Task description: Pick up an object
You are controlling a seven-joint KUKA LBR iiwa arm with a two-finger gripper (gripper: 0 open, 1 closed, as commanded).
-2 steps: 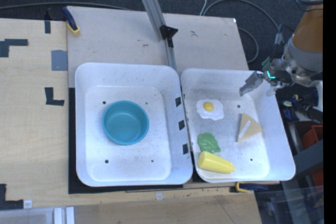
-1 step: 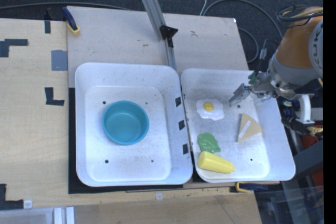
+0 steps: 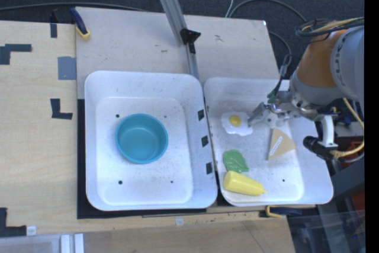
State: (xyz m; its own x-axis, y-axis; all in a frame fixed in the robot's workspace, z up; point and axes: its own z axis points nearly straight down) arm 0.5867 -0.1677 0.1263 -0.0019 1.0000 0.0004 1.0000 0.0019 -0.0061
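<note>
I see the two-finger gripper [image 3: 265, 113] spread open and empty, just beside the flat white-and-yellow fried-egg toy [image 3: 235, 123] in the right white bin [image 3: 314, 186]. Being so flat, the egg may slip from the fingers.

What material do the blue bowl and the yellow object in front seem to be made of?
The blue bowl looks like smooth matte plastic: even colour, moulded rim. The yellow object seems glossy plastic, perhaps toy food, judging by its rounded shape and soft highlight; the picture leaves this open.
</note>
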